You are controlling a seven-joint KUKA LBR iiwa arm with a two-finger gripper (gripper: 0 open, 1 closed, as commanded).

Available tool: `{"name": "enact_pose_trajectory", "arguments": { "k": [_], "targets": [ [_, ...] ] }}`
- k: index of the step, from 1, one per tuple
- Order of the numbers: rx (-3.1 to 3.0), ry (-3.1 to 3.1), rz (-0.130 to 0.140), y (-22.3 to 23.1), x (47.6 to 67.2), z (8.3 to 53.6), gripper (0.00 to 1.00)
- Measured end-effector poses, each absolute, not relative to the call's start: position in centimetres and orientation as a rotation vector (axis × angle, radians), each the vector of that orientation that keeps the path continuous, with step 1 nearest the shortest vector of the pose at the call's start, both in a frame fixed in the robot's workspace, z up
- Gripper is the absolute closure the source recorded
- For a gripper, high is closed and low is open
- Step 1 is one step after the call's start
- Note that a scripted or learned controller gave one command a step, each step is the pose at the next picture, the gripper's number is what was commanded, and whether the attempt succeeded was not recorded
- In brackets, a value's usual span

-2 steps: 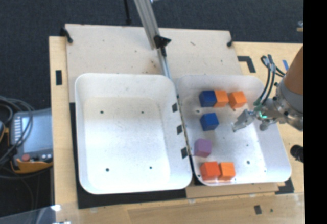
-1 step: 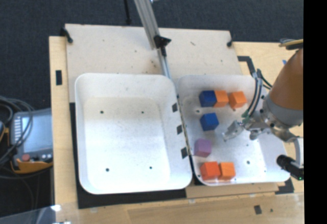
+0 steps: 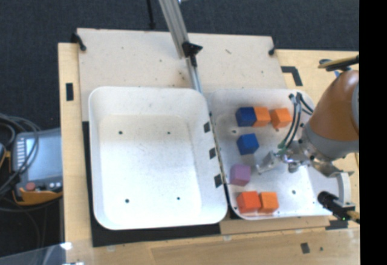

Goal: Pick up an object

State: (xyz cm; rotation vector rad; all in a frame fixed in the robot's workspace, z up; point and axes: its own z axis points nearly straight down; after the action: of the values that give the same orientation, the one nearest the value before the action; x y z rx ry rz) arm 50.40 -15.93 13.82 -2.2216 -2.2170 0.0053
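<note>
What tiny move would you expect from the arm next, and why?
Probably a short shift toward the purple block and then down. The tool sits in the right bin just beside that block, with nothing visibly between its fingers, so it is the nearest thing to try. The blue block is close too.

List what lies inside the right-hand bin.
Inside the right bin lie two blue blocks, a purple block and four orange blocks: two at the far side, two at the near side. The arm covers the bin's right part, so anything beneath it is hidden.
</note>
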Motion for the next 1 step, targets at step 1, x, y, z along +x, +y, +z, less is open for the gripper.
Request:
{"name": "enact_pose_trajectory", "arguments": {
  "k": [1],
  "targets": [
    [-2.227, -2.221, 0.000, -16.12, 50.50, 9.72, 0.00]
  ]
}}
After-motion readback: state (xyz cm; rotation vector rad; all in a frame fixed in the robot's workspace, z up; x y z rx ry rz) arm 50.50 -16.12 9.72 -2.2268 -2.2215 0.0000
